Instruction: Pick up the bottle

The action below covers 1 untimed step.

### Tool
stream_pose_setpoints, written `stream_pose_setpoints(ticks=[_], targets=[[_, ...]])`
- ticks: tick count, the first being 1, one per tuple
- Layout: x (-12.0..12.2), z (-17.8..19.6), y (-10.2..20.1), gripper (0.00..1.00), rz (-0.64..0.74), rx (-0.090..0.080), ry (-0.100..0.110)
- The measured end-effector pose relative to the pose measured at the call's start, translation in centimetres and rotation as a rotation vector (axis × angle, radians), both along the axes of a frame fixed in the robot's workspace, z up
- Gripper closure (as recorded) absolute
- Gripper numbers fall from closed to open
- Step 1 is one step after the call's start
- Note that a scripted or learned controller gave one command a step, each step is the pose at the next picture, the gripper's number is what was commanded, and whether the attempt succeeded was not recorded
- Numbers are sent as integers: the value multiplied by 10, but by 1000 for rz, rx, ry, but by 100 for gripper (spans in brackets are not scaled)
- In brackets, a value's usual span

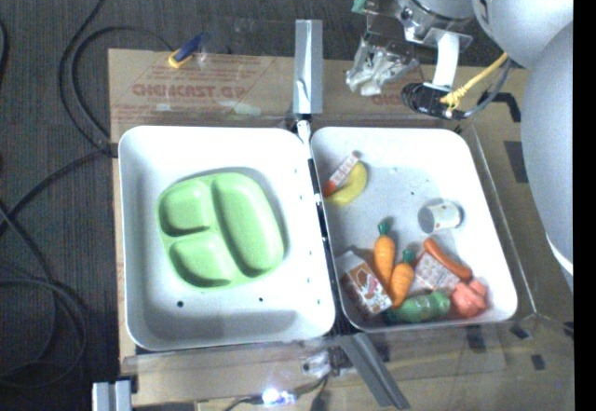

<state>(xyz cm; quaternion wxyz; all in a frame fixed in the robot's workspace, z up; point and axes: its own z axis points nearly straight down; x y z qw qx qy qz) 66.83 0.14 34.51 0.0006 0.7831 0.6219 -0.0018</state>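
In the camera view, the grey arm with the orange band enters from about 1 o'clock. Its two-finger gripper [376, 72] hangs over the brown board beyond the far rim of the right-hand shallow white bin [484, 178], outside the bin. Whether it is open or closed cannot be told from this angle, and nothing is seen held in it.

The small red-and-white bottle [339, 173] lies tilted at about 10 o'clock in the right bin, close to the wall shared with the other bin and touching a yellow plastic banana [355, 185]. It is well apart from the gripper.

A short white cylinder [442, 213] lies near 3 o'clock. Toward 6 o'clock lie two orange toy carrots [392, 265], a brown printed box [364, 286] and a green toy vegetable [421, 308].

The left-hand white bin [140, 213] holds a light green divided tray [222, 227] at its centre.
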Motion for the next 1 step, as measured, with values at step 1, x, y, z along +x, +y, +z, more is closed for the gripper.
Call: stream_pose_setpoints(ticks=[1], targets=[[-56, -73, 40, 100, -33, 1, 3]])
